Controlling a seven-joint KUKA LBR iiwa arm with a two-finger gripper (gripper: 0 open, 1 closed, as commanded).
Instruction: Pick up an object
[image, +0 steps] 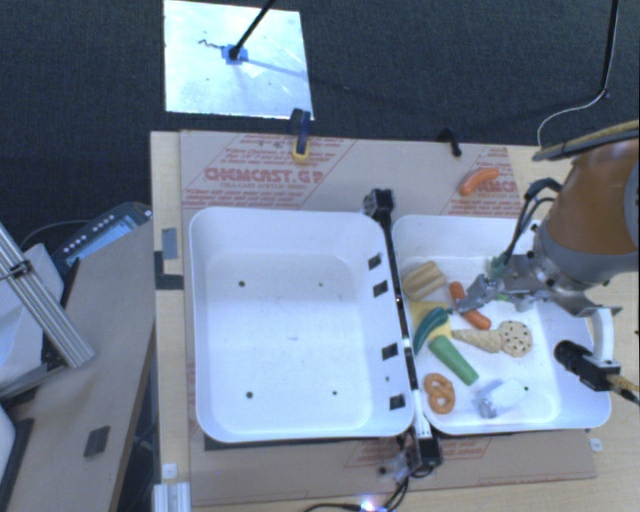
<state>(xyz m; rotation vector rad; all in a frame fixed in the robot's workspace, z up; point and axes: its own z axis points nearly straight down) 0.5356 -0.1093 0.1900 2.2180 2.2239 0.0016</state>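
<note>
**Pincer low over the right bin's toys**

The pincer (484, 291) hangs in the right bin (560, 408), near its middle. I cannot tell its state. A red sausage (470, 305) lies just beside its tip, long axis slanting toward the tabletop's front right corner.

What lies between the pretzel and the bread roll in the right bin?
In the camera view, the green vegetable lies between the pretzel and the bread roll, with its darker end near the roll and its lighter end toward the pretzel.
</note>
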